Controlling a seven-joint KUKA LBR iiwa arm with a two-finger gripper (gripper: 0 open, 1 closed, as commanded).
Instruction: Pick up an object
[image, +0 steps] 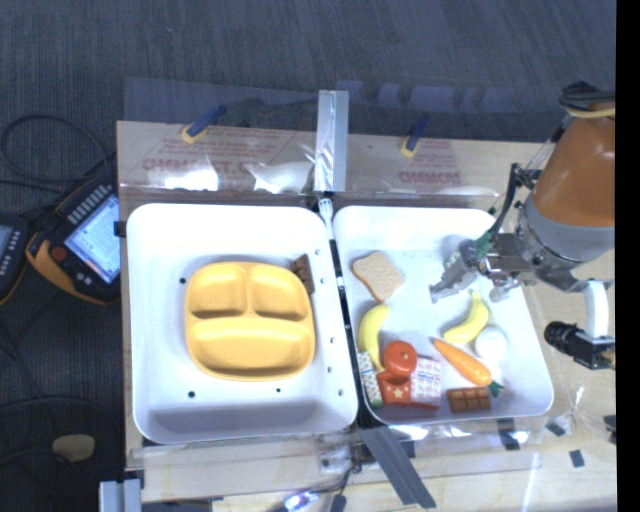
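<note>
The right bin (420, 235) holds a slice of bread (378, 274), two bananas (372, 333) (467, 320), a tomato (400, 357), a carrot (463, 362), a white egg (490, 345), a red-and-white packet (415, 383) and a brown bar (468, 401). My gripper (458, 273) hangs over the bin's back right part, just above the right banana, with its fingers spread and nothing between them. The orange-banded arm (583, 185) reaches in from the right.
The left bin (150, 330) holds a yellow divided plate (249, 318) with a small brown piece (302, 270) at its back right corner. A handheld pendant (85, 245) and cables lie on the floor at left. Clamps and tape sit behind the bins.
</note>
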